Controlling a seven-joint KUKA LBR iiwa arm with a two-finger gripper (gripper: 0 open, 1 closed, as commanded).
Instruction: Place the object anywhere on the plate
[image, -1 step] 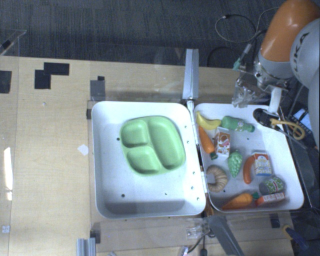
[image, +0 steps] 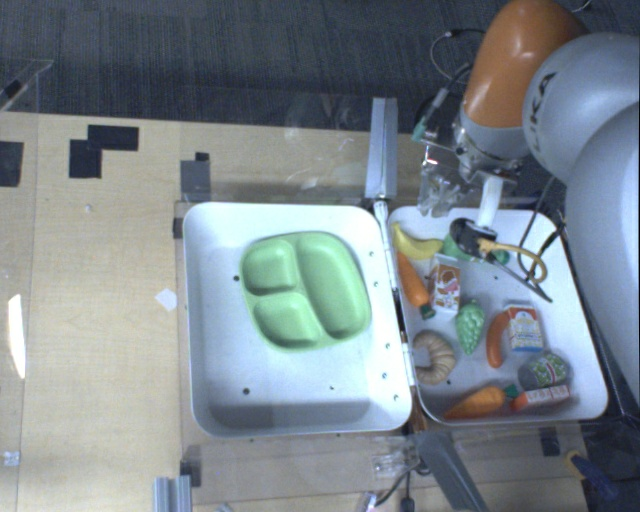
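A green plate (image: 303, 289) with three compartments lies in the middle of the left white bin (image: 210, 390), with nothing on it. My gripper (image: 440, 196) hangs over the far left corner of the right bin (image: 585, 385), just beyond a yellow banana (image: 414, 243). Nothing shows in its grasp. An orange carrot (image: 412, 283) lies along the right bin's left wall, with a small red and white carton (image: 446, 286) beside it.
The right bin also holds a green leafy toy (image: 469, 326), an orange sausage (image: 495, 343), a second carton (image: 524, 330), a tan croissant (image: 434, 357), another carrot (image: 476, 402) and a round green item (image: 545, 370). A metal divider (image: 380, 150) stands between the bins.
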